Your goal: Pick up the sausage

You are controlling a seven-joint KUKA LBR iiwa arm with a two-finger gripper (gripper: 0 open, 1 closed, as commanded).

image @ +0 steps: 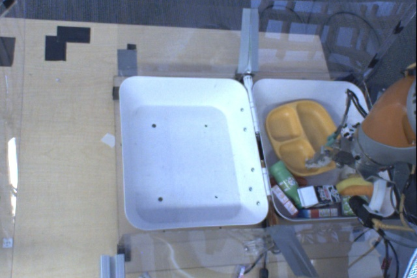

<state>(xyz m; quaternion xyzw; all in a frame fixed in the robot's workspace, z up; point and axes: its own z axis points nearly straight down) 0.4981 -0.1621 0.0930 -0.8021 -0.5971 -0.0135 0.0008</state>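
Pincer (324,158) hangs over yellow plate (296,124) in right bin (273,94); we cannot tell its state. Brownish bit beneath is probably the sausage (315,165). We judge it light, rubbery, slick; grab mid-length, crosswise.

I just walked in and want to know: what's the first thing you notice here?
The bright yellow plate with sections jumps out, sitting in the right bin, where small boxes and a green bottle crowd the near edge. The arm's orange band glows at the right, with the end effector down over the plate. The left bin is big and white.
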